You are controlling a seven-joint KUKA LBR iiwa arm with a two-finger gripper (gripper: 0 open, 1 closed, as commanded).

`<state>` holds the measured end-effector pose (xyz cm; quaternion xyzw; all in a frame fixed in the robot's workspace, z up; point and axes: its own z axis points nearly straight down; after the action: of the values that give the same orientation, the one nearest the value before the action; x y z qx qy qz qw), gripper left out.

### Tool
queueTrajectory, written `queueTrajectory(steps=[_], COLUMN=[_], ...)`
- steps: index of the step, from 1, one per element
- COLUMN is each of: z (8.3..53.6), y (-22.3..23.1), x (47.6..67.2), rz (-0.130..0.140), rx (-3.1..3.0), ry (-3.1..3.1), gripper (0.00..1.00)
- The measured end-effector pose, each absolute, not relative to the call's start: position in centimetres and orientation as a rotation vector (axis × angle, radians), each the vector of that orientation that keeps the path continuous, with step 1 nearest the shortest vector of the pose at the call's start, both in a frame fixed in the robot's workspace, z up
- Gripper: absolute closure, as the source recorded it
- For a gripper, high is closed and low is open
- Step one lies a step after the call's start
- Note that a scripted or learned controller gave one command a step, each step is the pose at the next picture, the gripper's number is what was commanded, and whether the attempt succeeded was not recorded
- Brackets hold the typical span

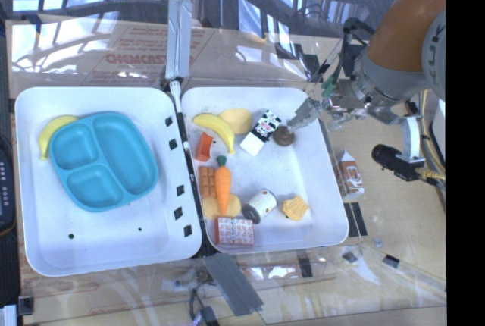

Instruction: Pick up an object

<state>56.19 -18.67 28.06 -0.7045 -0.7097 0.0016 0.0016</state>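
The right bin (318, 180) holds several toy foods. Among them are a yellow banana (214, 127), a black-and-white cow-patterned block (266, 124), a small brown round piece (283, 137), an orange carrot (222, 186), a white cylinder (263, 202), a yellow wedge (295, 208) and a red patterned box (235, 230). My gripper (300, 117) hangs over the bin's upper right part, just up and right of the brown piece and beside the cow block. Nothing is visibly lifted in it.
The left bin (45, 233) carries a blue divided plate (102, 159) with a second banana (50, 132) at its upper left. A small printed packet (350, 177) lies on the bench right of the right bin. Clear plastic walls stand behind both bins.
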Motion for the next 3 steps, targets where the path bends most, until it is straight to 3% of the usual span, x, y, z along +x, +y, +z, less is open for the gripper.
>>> queueTrajectory(steps=[1, 2, 3], z=[14.8, 15.2, 15.5], y=[-10.3, -12.4, -10.5], x=[50.5, 53.9, 60.9], rz=[0.011, 0.001, 0.000], rx=[-2.380, -2.317, -2.039], ry=[-2.035, -2.119, -2.390], gripper=[0.00, 0.00, 0.00])
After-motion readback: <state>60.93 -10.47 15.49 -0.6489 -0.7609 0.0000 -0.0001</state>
